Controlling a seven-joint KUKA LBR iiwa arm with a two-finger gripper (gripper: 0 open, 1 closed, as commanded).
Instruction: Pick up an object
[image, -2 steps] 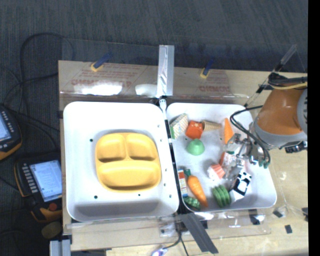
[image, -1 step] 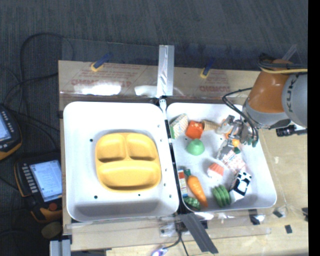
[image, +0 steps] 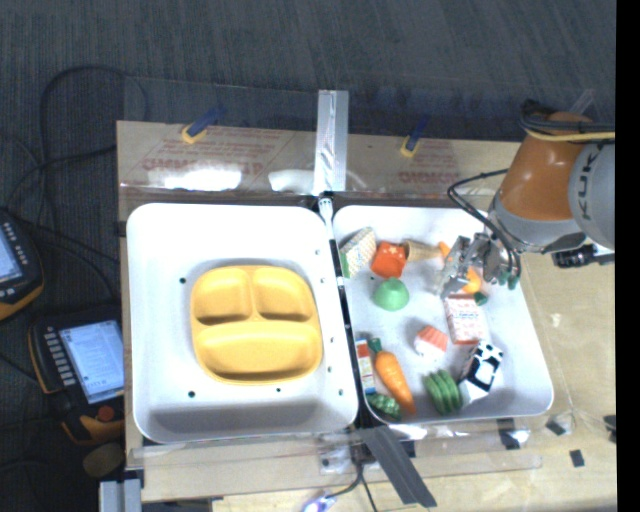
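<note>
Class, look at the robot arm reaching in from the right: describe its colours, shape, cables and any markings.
The arm is rounded and grey, with a wide orange band above the wrist. Dark lettering marks the grey shell. Thin black cables loop from the wrist toward the small metallic gripper.

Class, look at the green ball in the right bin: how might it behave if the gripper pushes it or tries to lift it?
The green ball looks round and smooth, so a push would probably send it rolling toward the neighbouring orange toy. Its curved sides may slip from the gripper unless squeezed across the middle. It is likely light, judging by the toy food nearby.

1 fixed overhead camera, slanting onto both bins (image: 140, 330).
</note>
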